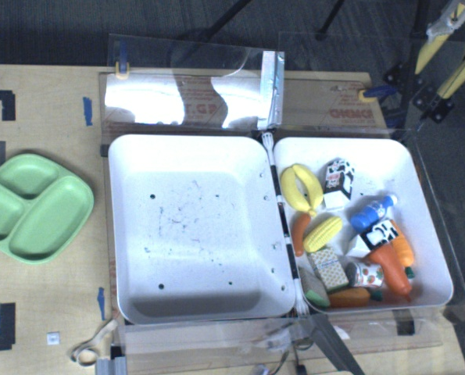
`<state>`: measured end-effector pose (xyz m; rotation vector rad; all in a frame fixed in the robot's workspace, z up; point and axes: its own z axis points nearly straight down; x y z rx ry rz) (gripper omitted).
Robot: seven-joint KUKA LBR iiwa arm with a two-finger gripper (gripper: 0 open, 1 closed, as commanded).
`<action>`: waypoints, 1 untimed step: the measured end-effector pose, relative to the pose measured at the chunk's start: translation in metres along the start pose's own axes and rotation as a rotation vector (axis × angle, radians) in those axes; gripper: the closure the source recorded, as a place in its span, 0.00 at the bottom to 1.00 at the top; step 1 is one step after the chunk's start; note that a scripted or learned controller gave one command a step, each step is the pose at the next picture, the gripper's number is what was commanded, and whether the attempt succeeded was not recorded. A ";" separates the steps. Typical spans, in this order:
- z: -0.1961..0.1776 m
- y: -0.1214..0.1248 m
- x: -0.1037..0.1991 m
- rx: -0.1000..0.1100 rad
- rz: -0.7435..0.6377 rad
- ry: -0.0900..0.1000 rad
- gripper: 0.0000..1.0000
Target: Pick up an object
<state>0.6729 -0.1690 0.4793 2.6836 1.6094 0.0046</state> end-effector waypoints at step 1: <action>0.193 0.006 -0.027 0.010 -0.103 0.005 0.00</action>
